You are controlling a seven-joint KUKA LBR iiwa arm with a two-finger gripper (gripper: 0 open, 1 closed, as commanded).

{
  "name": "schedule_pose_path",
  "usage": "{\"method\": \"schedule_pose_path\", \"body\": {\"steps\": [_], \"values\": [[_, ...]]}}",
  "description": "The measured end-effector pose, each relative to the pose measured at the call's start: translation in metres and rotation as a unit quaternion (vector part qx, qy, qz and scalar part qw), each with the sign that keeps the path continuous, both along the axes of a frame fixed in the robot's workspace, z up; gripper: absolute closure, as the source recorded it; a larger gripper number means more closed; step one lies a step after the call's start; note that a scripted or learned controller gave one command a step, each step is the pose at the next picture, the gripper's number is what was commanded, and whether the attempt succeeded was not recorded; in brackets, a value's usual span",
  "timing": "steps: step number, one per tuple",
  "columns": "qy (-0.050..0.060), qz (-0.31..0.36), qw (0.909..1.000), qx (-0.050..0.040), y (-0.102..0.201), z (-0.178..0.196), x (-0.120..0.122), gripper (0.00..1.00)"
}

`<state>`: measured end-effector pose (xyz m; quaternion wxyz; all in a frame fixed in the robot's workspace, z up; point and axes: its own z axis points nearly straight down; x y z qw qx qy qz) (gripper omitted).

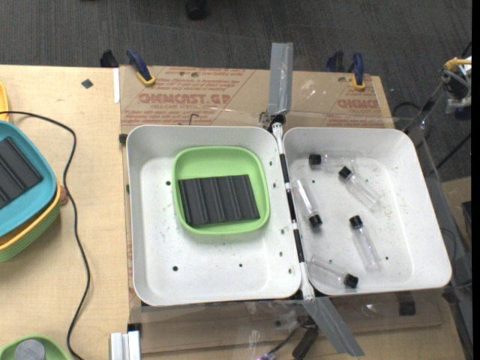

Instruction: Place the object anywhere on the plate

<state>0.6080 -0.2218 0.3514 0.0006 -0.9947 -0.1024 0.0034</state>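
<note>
The plate sits in the left bin, toward its back and right side, with a ridged mat lying on it. Just right of the plate, across the shared wall, is the right bin, holding several capped vials: one nearest the plate, one farther right and back, one farther right, one at the front.

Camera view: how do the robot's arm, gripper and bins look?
Of arm and gripper I can tell nothing here. Both bins are shallow and white, with rounded corners. The left bin holds a green plate with a dark ribbed slab; the right bin, clear vials with black caps.
</note>
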Motion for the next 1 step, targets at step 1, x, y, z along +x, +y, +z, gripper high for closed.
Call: {"method": "schedule_pose_path", "body": {"steps": [1], "values": [[-0.001, 0.0, 1.0, -0.0002, 0.0005, 0.0692, 0.0287, 0.0]]}}
